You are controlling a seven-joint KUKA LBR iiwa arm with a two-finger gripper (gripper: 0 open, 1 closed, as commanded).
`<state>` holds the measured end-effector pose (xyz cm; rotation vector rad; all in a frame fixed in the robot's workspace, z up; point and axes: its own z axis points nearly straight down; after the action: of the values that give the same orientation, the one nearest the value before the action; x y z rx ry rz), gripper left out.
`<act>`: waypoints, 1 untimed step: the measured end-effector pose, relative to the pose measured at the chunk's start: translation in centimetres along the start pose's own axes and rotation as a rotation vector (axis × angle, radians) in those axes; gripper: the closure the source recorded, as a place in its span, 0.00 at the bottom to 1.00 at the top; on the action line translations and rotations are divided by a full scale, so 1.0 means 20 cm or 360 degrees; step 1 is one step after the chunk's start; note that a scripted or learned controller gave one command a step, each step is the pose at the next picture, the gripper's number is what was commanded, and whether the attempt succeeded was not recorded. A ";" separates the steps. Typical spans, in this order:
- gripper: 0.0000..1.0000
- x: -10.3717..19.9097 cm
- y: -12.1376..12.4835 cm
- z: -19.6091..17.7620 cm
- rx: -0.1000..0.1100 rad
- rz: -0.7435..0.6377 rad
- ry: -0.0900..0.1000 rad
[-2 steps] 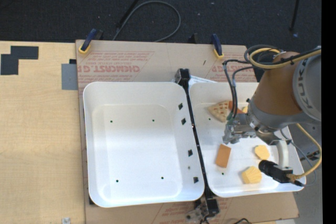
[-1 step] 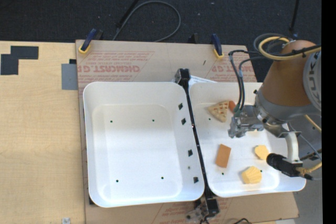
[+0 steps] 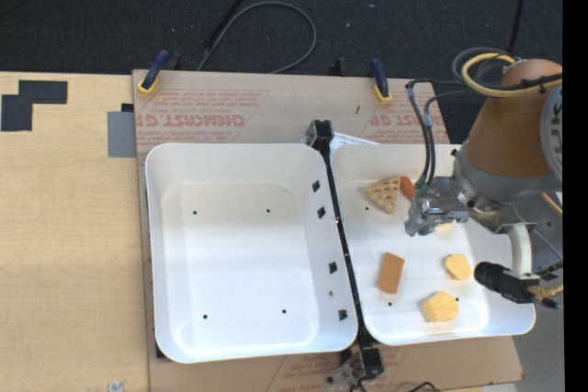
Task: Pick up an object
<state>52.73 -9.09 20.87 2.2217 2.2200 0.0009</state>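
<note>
Two shallow white bins sit side by side on a cardboard sheet [image 3: 276, 110], the left bin [image 3: 175, 197] at nine o'clock and the right bin [image 3: 514, 321] at three o'clock, split by a black divider [image 3: 335, 234]. Every loose item lies in the right bin. A pizza-slice toy [image 3: 385, 194] rests toward the bin's twelve o'clock edge, with a small red piece [image 3: 407, 188] touching its three o'clock side. An orange block [image 3: 390, 273] lies near the bin's centre. Two yellow pieces sit toward five o'clock: one yellow lump [image 3: 457, 266] near the arm, and another yellow shell-like piece [image 3: 440, 307] at its seven o'clock, near the front rim.

The gripper [image 3: 428, 214] hangs low over the right bin, just at the four o'clock side of the pizza-slice toy and red piece. Whether its claw is wide or narrow cannot be told from this slant; nothing is visibly between its fingers. The orange wrist band [image 3: 514, 119] sits above at two o'clock.
</note>
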 end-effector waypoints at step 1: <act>1.00 0.26 0.04 -0.05 0.0002 -0.0007 0.0001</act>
<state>53.63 -3.87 21.84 2.2177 2.2258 0.0008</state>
